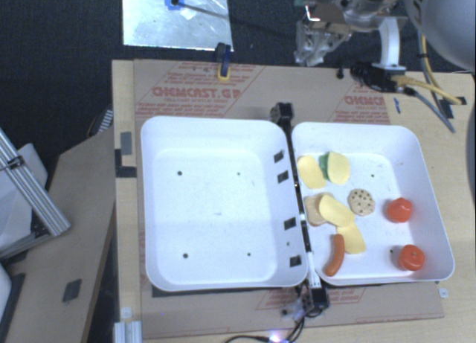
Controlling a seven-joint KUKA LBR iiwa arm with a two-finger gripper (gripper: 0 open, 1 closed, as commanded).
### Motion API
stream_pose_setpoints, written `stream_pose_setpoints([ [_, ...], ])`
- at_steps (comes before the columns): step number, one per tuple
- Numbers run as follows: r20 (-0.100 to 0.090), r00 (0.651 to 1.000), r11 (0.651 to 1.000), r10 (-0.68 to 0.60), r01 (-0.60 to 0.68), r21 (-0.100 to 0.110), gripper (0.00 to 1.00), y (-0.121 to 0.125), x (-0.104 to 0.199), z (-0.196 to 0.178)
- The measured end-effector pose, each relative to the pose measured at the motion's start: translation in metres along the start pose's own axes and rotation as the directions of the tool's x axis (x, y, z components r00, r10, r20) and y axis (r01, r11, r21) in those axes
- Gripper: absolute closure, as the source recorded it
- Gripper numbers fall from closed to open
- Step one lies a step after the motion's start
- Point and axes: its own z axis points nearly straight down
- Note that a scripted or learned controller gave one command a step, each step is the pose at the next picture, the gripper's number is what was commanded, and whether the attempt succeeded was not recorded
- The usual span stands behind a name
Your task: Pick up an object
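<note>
honestly the cookie (361, 201) looks light and stiff, grab it across its edges; tomatoes (399, 210) would roll. can't tell if the tool (312, 44) is apart or together

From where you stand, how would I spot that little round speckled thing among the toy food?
Look in the right-hand white bin, the one holding the toy food. Near its middle lies a small round cookie, just right of a pile of yellow pieces and left of a red tomato. It alone is tan with dark dots.
</note>
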Motion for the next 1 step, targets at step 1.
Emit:
stream_pose_setpoints([
  [1,0.003,1.0,1.0,0.005,-0.005,0.027,1.0,-0.0042,0.0476,0.1324],
])
